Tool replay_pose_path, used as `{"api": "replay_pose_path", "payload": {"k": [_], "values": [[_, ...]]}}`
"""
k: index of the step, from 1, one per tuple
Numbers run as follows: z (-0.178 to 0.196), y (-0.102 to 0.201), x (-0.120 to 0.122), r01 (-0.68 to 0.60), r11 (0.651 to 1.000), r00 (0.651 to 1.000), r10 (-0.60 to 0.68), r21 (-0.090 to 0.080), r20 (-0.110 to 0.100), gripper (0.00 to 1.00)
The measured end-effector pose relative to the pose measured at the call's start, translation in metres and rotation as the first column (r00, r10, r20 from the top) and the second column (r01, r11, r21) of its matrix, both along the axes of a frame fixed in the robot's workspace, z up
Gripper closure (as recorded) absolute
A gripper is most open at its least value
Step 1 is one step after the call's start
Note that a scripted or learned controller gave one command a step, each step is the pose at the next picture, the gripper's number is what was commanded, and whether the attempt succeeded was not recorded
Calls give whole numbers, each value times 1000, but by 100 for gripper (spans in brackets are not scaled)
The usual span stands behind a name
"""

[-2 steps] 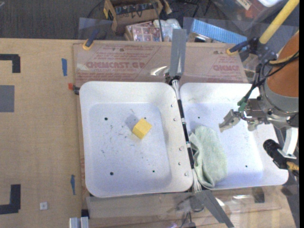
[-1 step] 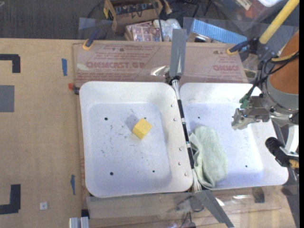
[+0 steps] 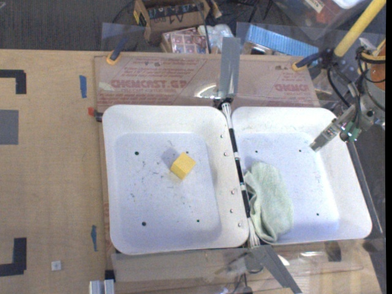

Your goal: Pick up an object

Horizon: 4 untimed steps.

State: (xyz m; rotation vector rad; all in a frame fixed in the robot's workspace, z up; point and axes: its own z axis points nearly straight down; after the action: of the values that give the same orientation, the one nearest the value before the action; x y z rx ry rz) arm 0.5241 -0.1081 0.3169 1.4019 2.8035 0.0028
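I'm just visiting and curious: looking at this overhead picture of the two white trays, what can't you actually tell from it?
- Gripper, camera view: small and blurred at the right tray's edge, so its finger state is unclear.
- Arm, camera view: mostly cut off by the right edge.
- Green cloth, camera view: crumpled, so anything under its folds is hidden.
- Yellow block in the left tray, camera view: its underside and far faces are hidden.

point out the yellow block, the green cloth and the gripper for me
yellow block (image 3: 182,165): camera view, on its top face, in the left bin.
green cloth (image 3: 269,199): camera view, middle of the crumpled fabric, against the right bin's left wall.
gripper (image 3: 321,141): camera view, at its tip above the right bin's upper right area.
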Motion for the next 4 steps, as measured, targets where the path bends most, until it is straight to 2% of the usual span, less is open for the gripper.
{"api": "replay_pose_path", "payload": {"k": [1,2,3,4], "values": [[-17,-6,-44,-433,901,901,433,0,-3,100],[-38,5,-43,-700,715,715,700,-2,-3,100],[-16,-77,-43,-934,357,357,934,-8,-5,100],[-96,-115,-17,-1000,7,7,1000,-4,-6,100]]}}
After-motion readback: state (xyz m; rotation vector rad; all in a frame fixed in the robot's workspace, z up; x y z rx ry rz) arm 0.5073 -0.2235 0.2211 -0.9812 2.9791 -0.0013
